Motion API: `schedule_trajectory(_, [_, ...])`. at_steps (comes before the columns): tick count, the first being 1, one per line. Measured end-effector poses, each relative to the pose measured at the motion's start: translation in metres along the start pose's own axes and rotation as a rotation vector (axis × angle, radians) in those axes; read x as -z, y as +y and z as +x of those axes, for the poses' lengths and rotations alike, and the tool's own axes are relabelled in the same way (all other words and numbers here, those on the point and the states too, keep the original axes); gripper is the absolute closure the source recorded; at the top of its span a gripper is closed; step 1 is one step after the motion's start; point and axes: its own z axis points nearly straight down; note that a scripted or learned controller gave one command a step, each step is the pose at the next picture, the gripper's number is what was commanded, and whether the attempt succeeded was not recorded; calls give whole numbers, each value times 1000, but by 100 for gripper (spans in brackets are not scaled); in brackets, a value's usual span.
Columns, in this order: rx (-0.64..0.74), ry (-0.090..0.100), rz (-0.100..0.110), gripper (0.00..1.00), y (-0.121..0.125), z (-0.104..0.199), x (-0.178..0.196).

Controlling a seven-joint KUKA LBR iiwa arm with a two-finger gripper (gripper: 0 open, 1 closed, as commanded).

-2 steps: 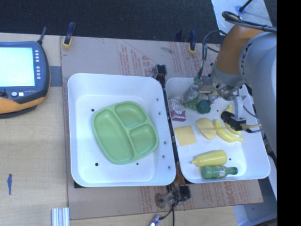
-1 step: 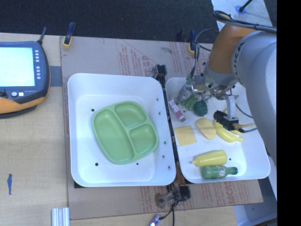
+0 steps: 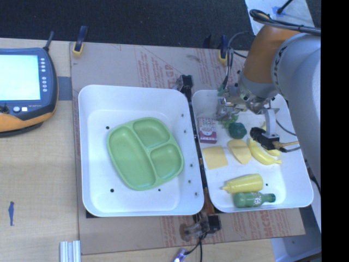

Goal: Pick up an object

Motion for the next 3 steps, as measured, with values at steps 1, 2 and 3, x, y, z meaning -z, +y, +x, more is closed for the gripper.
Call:
schedule_trajectory(1, [0,0,1,0,0,0,0])
schedule_trajectory(2, [-4,-2,-11,0,0,-37,92])
schedule_trajectory(3, [-5,-3,-14,0,-15,-21,-10])
